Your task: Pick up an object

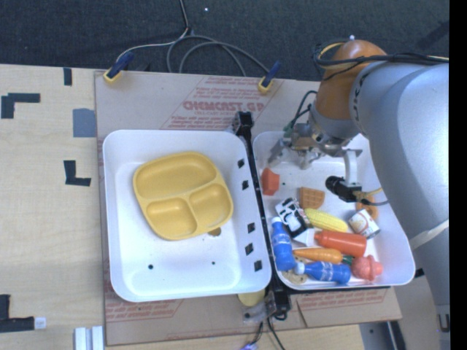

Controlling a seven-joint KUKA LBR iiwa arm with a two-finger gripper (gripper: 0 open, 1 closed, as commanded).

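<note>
The pincer [292, 152] is seen low over the far end of the right bin [390, 243], close to that bin's far left corner. Whether it is open or closed cannot be told from this slanted view, and nothing is seen to be held by it.

No single object has been singled out yet. The candidates are gathered in the right bin. An orange block [270, 181] lies by itself against the left wall, just beside the pincer. A brown waffle piece [311, 197] lies a little nearer the middle. The rest are crowded along the near edge: a yellow corn cob [326, 219], a blue bottle [281, 243], a red cylinder [339, 240] and a carrot [317, 254], several of them touching.

The pincer's place at the far end is judged to favour the orange block, since free space is left around it for a clean closing. In the crowded near edge a neighbour could be nudged or caught.

The left bin [124, 254] is occupied by a yellow divided tray [182, 194], well apart from the pincer.
</note>
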